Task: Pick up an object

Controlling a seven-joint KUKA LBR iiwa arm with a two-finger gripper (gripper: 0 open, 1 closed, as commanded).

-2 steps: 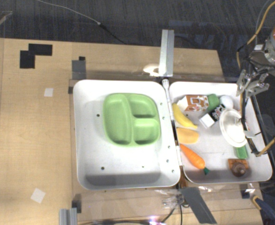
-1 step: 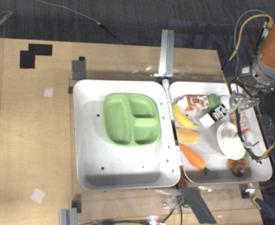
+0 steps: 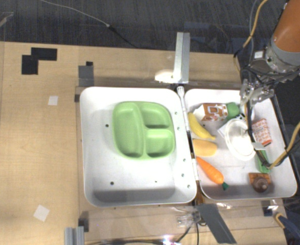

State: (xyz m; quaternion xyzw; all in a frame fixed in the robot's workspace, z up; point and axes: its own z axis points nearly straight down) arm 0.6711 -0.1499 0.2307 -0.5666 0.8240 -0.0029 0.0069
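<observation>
The gripper (image 3: 253, 93) hangs over the far edge of the right bin (image 3: 287, 180), above the white cup (image 3: 238, 138) and a green-capped item (image 3: 233, 109); its metal fingers look slightly parted with nothing between them, though at this distance the gap is hard to judge. No one thing is named, so any of the bin's contents could serve. The banana (image 3: 200, 128), the yellow potato-like piece (image 3: 205, 147) and the carrot (image 3: 211, 171) lie near the bin's left wall and are likely light, stiff toy food with smooth, slippery skins; each is best pinched across its narrow middle. The white cup is probably thin and could flex or tip, so its rim is the place to take it. The small red packet (image 3: 260, 131) lies flat and offers little to grip. The left bin (image 3: 91, 152) holds a green divided tray (image 3: 142, 129).
</observation>
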